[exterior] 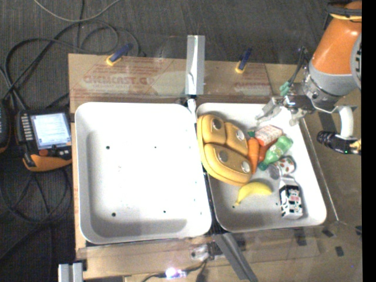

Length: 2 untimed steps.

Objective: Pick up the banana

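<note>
The banana (pixel 254 191), small and yellow, lies in the right bin (pixel 314 216) near its front, curved side down. It sits just below a big yellow-tan padded toy (pixel 223 148) and left of a black-and-white carton (pixel 291 200). My gripper (pixel 282 110) hovers over the back right part of that bin, well behind the banana and just above a red-and-white packet (pixel 268 134). Its fingers are spread open with nothing between them.
An orange carrot (pixel 252 151), a green bottle (pixel 277 150) and a small can (pixel 286 166) crowd the middle of the right bin. The left bin (pixel 88 157) stands beside it. A handheld screen (pixel 47 131) and cables lie left of the bench.
</note>
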{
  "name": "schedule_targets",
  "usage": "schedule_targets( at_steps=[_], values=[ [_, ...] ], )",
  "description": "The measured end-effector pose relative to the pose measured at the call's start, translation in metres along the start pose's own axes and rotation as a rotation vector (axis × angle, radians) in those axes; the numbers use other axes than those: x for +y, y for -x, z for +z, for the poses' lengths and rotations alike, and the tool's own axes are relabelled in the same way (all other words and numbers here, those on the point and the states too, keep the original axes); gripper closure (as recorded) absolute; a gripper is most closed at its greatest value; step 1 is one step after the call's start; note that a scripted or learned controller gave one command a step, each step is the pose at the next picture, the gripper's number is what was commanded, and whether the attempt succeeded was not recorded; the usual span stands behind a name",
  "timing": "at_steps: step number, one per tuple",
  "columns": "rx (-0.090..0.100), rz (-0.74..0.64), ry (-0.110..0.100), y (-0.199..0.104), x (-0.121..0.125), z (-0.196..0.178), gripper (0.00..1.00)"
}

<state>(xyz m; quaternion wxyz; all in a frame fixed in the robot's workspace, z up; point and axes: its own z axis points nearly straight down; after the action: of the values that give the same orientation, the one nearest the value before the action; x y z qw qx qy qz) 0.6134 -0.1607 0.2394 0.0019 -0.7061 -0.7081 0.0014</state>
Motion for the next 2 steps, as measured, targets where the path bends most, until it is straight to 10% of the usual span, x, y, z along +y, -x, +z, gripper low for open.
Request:
schedule_targets(
  at_steps=[1,2],
  values=[
    [0.000,0.111,-0.002,0.003,-0.081,0.088,0.00],
    [-0.017,0.084,0.046,-0.002,-0.084,0.120,0.00]
  ],
)
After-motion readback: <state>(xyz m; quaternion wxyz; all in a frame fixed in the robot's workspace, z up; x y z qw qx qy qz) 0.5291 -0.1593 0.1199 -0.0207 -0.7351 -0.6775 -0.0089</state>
